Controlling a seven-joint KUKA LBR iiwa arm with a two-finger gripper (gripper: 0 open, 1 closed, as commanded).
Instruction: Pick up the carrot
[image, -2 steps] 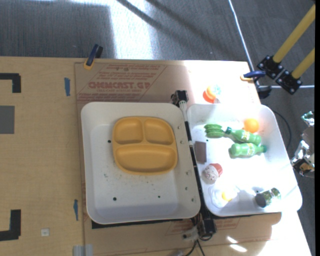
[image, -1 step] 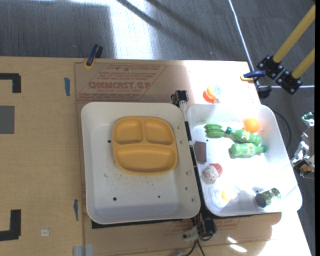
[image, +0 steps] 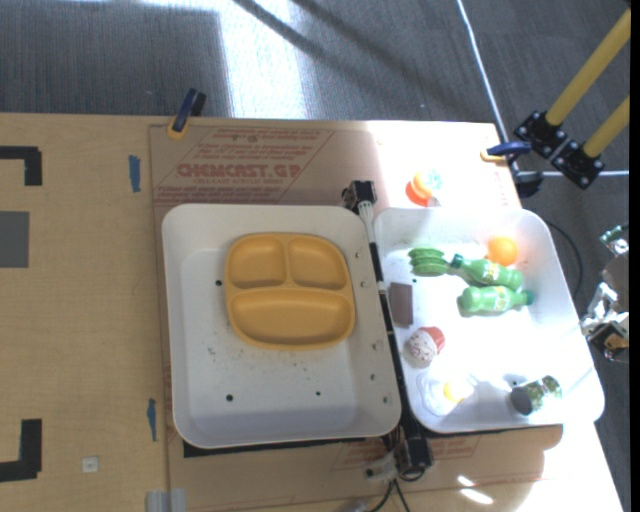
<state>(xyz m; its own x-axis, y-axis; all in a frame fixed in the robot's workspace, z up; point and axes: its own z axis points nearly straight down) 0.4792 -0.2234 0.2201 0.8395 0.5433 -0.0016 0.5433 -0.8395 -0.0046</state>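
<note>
Beyond right bin (image: 560, 300), on the bench: small orange piece with greenish tip, likely the carrot (image: 425, 187). Gripper state: cannot tell. Risk: glare washes it out, and the program grabs the orange ball (image: 502, 249) instead.

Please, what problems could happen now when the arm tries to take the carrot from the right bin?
1. The carrot seems to lie right against a green bottle, so the fingers may catch or push the bottle instead.
2. Strong sunlight washes out the right bin, and an orange ball sits close by; the program might confuse the targets.
3. A second green bottle lies just below, leaving little room to descend.
</note>
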